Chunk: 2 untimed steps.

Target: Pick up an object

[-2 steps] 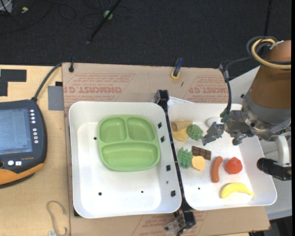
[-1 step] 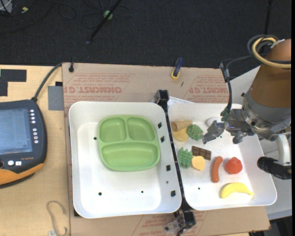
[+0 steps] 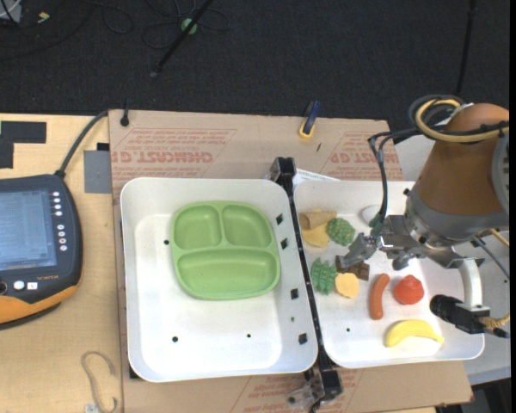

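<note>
Toy foods lie in the right bin [image 3: 464, 351]. A green broccoli [image 3: 340, 230] and a tan bread piece [image 3: 315, 223] rest near its back left. A second green vegetable [image 3: 324, 275] and a yellow wedge [image 3: 347, 286] lie lower down. To their right are a red-orange sausage [image 3: 377, 297], a red tomato [image 3: 408, 290] and a yellow banana [image 3: 413, 335]. My gripper [image 3: 357, 256] hangs low over the bin's left part, between the broccoli and the yellow wedge. It looks open, with nothing between its fingers.
The left bin [image 3: 146, 334] holds a green divided plate [image 3: 224, 250]. A black divider [image 3: 297, 256] runs between the bins. The arm's orange band [image 3: 464, 157] looms over the right bin's far right. A tablet-like pendant [image 3: 21, 239] lies at the left.
</note>
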Available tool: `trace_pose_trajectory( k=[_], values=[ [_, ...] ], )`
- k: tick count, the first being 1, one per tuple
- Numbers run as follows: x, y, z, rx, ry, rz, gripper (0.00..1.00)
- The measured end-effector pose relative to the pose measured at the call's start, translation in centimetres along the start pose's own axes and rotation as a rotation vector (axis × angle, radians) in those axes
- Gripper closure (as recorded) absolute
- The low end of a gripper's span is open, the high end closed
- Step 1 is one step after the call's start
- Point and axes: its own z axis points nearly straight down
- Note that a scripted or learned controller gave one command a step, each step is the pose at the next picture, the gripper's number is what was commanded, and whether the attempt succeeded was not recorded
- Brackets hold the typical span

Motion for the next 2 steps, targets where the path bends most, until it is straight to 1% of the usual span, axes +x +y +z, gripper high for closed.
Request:
trace_pose_trajectory(
  k=[2],
  values=[
    [0.8, -0.4, 8.9, -0.001, 0.0, 0.0, 0.0]
  ],
)
